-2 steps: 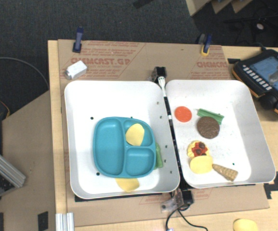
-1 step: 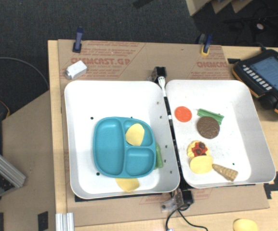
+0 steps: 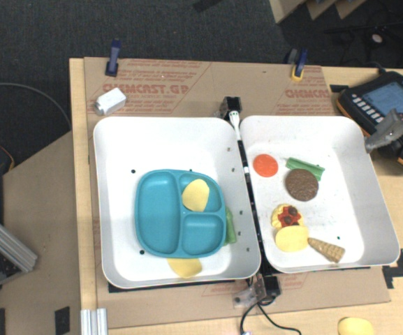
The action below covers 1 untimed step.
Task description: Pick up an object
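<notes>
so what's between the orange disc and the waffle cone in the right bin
In the camera view, the brown round patty and the yellow and red toy food lie between the orange disc and the waffle cone.

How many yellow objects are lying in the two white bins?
3. One yellow piece in the blue tray's upper right compartment, one below the tray in the left bin, and one in the right bin. More may hide under the tray.

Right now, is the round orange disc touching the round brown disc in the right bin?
Apart. The camera view shows bare white bin floor between the orange disc and the brown disc.
</notes>
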Tool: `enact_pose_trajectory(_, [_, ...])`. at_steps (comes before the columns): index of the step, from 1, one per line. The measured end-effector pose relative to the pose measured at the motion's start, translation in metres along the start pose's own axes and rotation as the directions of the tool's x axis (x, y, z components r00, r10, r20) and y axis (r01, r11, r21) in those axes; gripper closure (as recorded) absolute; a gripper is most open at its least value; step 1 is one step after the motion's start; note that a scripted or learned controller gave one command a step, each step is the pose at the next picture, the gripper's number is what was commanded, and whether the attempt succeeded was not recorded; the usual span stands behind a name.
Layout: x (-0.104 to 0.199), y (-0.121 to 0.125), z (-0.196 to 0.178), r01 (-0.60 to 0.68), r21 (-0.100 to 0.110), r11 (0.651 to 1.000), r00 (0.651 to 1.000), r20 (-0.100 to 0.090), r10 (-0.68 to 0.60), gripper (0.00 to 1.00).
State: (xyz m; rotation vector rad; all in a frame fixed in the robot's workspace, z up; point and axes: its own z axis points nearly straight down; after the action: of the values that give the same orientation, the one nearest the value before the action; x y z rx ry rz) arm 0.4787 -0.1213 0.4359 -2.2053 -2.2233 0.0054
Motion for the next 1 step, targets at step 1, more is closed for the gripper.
enact_pose_trajectory(1, [0.049, 0.0007, -0.1055, -0.001, -0.025, 1.0, 1.0, 0.006, 0.001, 0.0])
